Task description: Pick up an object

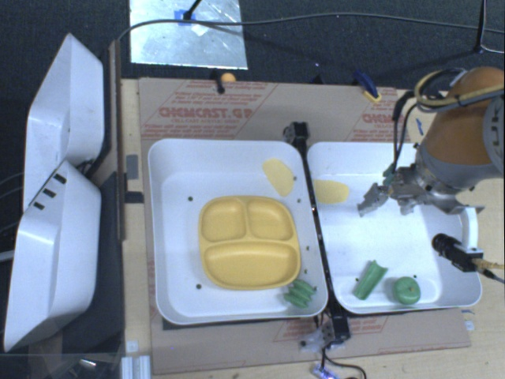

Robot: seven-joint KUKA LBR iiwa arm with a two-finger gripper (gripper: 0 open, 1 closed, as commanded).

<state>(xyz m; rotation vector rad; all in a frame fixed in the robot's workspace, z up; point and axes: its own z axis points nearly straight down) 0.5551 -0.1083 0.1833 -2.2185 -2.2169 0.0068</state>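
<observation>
Nearest the camera, along the front of the right white bin [339, 290], lie a slanted green stick-shaped piece [369, 280] and, just beside it to the right, a round green knob-like object [406, 290]; the two sit apart from each other on the bin floor. In the left white bin [170, 235], at its front right corner, a ribbed green piece [300, 294] rests just beside the edge of a yellow plastic divided plate [250, 241] with three compartments, which takes up the middle of that bin. Farther back, a pale yellow oval slice [278, 177] lies against the left bin's right wall, and across the divider a second pale yellow flat piece [331, 190] lies near the back left of the right bin. The tool [377, 198] hangs over the middle of the right bin, close to that second yellow piece but apart from it, well away from the green things at the front; nothing is visible between its fingers, and whether they are spread or together cannot be told. The grey arm with its orange band [461, 136] covers the right bin's back right part. Behind the bins, the brown cardboard-covered surface [237, 109] carries printed lettering, and a shiny metal sheet [188, 22] lies beyond it.
</observation>
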